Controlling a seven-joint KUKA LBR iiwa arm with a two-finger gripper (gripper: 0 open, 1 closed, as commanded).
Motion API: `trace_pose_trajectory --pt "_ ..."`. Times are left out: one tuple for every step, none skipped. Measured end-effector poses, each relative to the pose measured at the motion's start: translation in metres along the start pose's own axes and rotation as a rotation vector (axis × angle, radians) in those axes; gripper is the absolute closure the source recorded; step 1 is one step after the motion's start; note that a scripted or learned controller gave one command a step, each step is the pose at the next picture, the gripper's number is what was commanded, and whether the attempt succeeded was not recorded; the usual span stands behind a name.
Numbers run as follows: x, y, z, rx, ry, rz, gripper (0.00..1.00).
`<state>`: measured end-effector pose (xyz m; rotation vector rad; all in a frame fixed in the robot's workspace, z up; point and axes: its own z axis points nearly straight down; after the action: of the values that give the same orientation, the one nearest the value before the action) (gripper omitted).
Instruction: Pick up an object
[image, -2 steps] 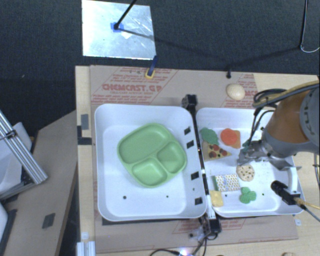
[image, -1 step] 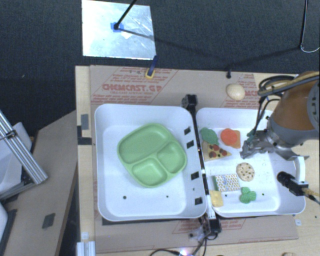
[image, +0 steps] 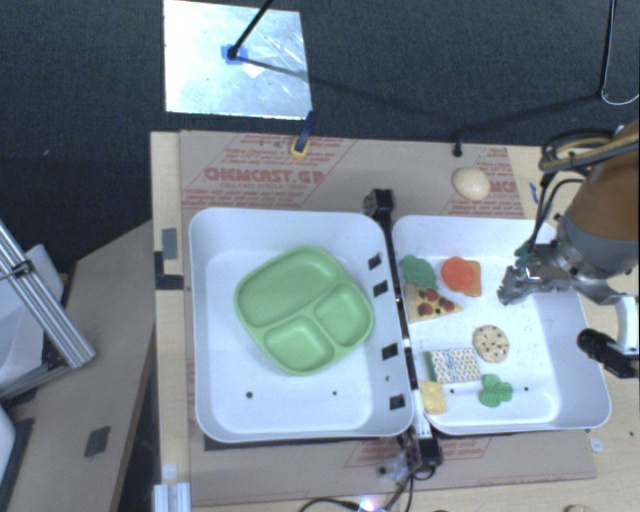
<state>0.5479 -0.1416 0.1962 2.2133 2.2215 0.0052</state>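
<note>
From the overhead camera view we are looking at two shallow white bins side by side: the left bin (image: 215, 300) is carrying a pale green plastic plate with three compartments (image: 304, 310), and the right bin (image: 570, 350) is holding the small toy foods. Among them, a green leafy piece (image: 418, 270) is lying next to an orange-red rounded piece (image: 461, 275), with a pizza slice (image: 432, 301) just below, a round chocolate-chip cookie (image: 490, 343), a patterned cracker-like rectangle (image: 454, 364), a yellow block (image: 433, 397) and a small green clover shape (image: 495, 391). The grey gripper (image: 518, 284) is hanging over the bin's upper right area, apart from the foods, and we cannot tell how it is set.
</note>
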Motion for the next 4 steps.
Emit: trace_pose_trajectory --pt "0.0 0.002 -0.03 0.001 0.001 -0.001 1.0" --pt "0.041 0.045 -0.038 0.001 0.003 -0.006 1.0" --pt "0.084 0.075 -0.02 0.003 0.003 -0.006 1.0" --pt "0.087 0.084 -0.023 0.003 0.001 -0.003 1.0"
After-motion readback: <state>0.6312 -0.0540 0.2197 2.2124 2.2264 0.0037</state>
